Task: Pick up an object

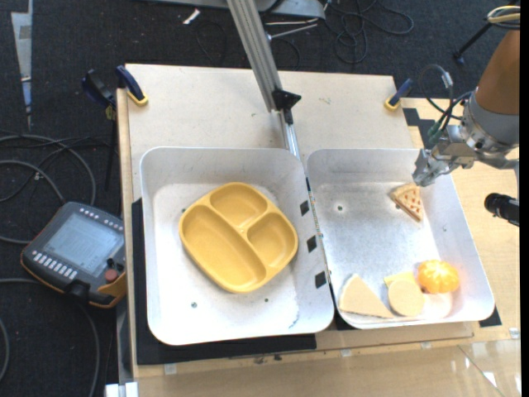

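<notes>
Orange triangular pizza-slice toy lies in right white bin, upper right | pincer just above it, open/closed: cannot tell | nothing lifted yet, grasp and lift remain

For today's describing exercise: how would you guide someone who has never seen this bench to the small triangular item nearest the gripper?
Find the right bin. Near its upper right wall, just below the gripper, lies a small pizza slice. Unlike the plain pale wedge at the bin's front, it is orange-tan and speckled.
</notes>
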### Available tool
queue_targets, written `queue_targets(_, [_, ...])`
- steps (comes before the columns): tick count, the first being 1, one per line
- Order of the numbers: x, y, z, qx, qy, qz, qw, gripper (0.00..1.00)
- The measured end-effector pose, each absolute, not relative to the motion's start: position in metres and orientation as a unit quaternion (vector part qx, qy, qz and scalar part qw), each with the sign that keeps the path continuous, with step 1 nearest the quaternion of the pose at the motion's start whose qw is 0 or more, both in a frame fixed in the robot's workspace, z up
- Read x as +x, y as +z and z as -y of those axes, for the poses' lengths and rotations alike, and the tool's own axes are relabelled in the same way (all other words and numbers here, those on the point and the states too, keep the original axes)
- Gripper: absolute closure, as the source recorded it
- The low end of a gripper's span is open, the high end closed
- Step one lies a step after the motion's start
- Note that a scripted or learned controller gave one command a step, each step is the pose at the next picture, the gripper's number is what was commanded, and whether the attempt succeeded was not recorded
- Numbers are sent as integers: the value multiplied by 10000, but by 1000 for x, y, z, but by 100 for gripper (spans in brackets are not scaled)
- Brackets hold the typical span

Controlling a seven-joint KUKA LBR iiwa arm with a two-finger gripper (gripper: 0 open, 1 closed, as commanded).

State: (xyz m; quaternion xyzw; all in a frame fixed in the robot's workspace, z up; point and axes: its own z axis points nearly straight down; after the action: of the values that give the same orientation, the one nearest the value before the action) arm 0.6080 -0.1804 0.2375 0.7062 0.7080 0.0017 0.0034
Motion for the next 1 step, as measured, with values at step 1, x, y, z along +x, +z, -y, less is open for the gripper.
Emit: queue_targets(1, [609, 231, 122, 7042, 5, -7100, -9, 100])
